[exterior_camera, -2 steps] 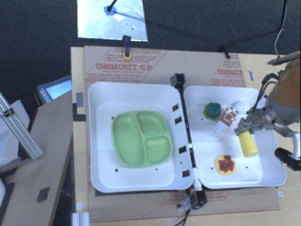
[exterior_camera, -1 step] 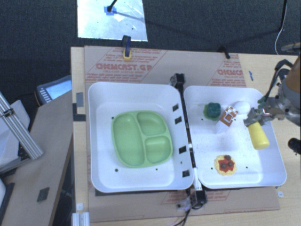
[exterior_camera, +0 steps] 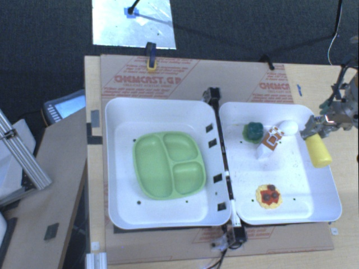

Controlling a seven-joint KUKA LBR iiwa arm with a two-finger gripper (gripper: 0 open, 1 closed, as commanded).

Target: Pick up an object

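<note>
Right now end effector (exterior_camera: 316, 129) over right bin (exterior_camera: 241, 209) right rim.

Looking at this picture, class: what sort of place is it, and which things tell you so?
Probably a robotics lab test bench: two white bins on a protective sheet, toy-like items such as a green divided plate, and a gripper reaching in.

Brown protective sheet (exterior_camera: 190, 74) under the bins: red printed "CHEMCAST" wordmark, reading upside down from this view, once near the left top (exterior_camera: 147, 79), again at the right top (exterior_camera: 275, 87). Smaller print beside it illegible.
</note>
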